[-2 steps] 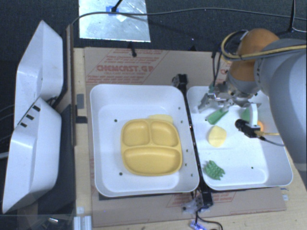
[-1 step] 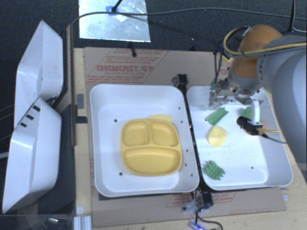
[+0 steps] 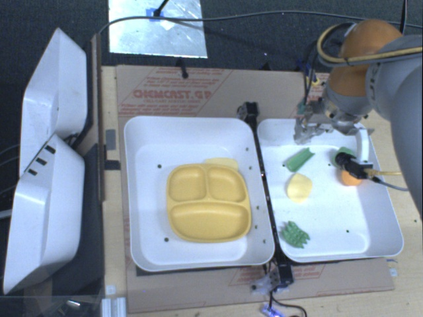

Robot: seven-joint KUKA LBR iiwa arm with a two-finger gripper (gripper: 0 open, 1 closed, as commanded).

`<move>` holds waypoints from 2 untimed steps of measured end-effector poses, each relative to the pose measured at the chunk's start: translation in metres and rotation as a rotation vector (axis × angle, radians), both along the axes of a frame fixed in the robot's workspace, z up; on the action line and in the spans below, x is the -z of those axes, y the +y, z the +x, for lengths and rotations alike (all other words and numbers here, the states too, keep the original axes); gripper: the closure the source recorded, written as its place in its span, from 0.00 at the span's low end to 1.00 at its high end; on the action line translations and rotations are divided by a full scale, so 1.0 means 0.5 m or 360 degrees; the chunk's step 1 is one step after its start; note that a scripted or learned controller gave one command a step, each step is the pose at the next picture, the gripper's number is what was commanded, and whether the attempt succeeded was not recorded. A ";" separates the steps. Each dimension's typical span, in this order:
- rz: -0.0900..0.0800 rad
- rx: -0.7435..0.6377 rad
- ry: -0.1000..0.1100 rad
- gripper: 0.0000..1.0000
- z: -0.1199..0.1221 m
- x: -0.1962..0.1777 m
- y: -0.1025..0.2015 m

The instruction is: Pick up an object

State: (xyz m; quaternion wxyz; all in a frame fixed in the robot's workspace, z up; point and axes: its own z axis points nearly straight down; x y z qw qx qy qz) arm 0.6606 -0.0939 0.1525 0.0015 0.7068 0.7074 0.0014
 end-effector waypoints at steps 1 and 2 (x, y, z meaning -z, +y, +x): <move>-0.0001 0.0002 -0.0003 1.00 -0.001 -0.107 -0.021; 0.0000 0.0001 0.0002 1.00 0.000 -0.157 -0.021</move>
